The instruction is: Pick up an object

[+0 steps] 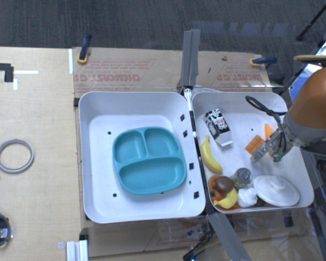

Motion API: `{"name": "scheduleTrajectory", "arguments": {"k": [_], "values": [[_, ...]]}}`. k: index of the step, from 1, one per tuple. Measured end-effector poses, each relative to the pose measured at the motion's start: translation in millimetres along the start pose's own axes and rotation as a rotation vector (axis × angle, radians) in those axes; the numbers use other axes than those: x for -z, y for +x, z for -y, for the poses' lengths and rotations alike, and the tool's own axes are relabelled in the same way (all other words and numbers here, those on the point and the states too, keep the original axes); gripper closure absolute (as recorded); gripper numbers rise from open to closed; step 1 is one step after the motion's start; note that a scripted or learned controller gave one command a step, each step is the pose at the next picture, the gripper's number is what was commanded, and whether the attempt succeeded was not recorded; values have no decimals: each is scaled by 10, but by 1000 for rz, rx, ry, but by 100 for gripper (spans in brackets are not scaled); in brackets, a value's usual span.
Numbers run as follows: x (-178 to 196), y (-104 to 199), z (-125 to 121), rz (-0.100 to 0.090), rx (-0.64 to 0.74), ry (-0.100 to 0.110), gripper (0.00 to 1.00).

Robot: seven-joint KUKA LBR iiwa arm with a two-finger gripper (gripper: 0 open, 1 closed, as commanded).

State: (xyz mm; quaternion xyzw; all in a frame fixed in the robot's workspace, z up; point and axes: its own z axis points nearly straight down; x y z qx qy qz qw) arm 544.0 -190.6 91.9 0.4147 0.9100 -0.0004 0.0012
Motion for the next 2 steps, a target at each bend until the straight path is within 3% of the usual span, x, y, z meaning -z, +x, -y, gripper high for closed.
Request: {"name": "scheduleTrajectory", "arguments": {"k": [1, 2], "values": [[54, -417, -561, 1, -145, 0, 100], [1282, -50, -1116, 1, -192, 0, 100]]}}
